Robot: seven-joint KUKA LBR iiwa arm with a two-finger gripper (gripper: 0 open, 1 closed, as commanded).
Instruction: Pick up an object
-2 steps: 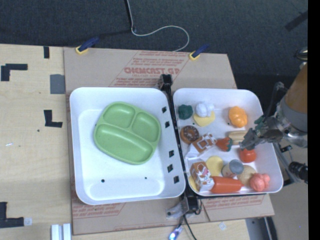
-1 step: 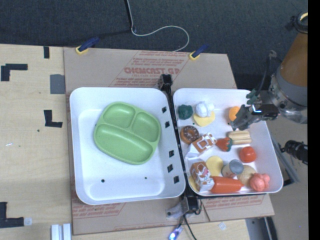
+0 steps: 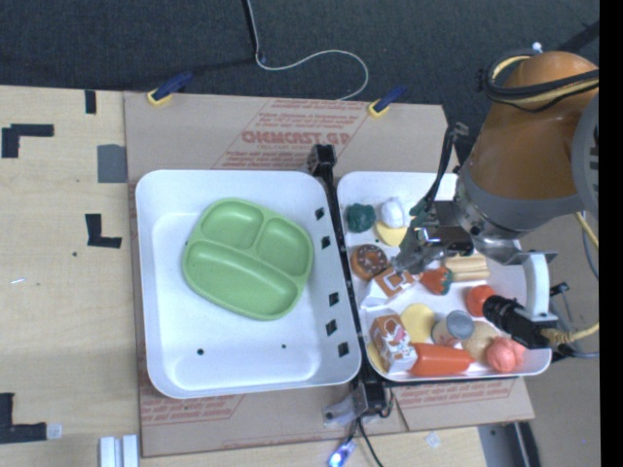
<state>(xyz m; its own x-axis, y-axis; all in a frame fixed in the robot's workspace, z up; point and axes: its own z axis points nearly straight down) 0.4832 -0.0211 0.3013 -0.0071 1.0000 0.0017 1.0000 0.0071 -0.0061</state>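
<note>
The gripper (image 3: 417,249), whose opening I cannot tell, hangs over the crowded toys in the right bin (image 3: 443,179), so it may push the brown donut (image 3: 370,260) aside and grasp nothing.

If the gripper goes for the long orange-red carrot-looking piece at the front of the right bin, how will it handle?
The carrot looks rounded and tapered, so it may roll or pivot when nudged. Its surface looks smooth, like moulded plastic, so probably light, stiff and somewhat slippery. It lies packed against a printed packet and a pink ball near the right bin front wall, so neighbours would likely shift too.
</note>
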